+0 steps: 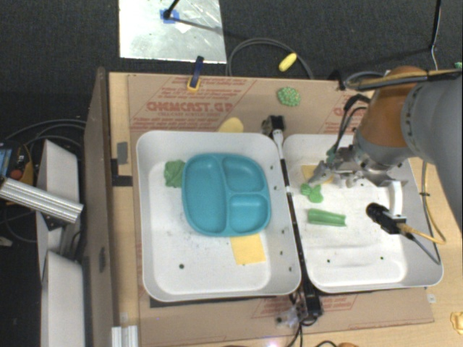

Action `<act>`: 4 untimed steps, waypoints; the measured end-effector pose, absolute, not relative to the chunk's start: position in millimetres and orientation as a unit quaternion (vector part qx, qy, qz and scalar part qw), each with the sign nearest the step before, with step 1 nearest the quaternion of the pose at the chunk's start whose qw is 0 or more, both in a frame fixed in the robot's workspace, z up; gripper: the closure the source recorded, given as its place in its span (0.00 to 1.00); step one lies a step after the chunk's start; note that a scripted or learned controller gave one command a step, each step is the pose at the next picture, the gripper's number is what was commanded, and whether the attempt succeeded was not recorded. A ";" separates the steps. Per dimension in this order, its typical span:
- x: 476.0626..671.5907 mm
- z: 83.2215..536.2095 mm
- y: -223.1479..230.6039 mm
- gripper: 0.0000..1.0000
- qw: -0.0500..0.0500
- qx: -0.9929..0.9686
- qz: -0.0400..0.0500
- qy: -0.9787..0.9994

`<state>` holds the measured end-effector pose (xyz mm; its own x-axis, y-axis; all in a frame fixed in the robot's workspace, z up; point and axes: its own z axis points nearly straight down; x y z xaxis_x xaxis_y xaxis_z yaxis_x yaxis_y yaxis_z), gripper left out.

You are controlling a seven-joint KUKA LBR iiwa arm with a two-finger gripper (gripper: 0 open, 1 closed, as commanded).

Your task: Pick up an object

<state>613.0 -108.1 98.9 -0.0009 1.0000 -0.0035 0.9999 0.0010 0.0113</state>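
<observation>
Our claw (pixel 327 172) hangs just beside the small green piece (pixel 312 191) — we should centre over it before descending; open or closed, we cannot tell.

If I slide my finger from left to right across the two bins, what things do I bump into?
little green leafy piece → blue divided plate → long green piece in the right bin
</observation>
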 end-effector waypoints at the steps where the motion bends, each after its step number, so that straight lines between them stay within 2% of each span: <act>1: 567.4 123.8 -91.6 0.00 -0.001 0.707 0.000 0.707; 2: 527.9 85.2 -108.0 0.00 0.000 0.708 0.001 0.706; 3: 611.5 86.7 -108.1 0.00 0.005 0.705 0.003 0.710; 4: 672.2 86.2 -99.1 0.00 0.003 0.704 0.003 0.710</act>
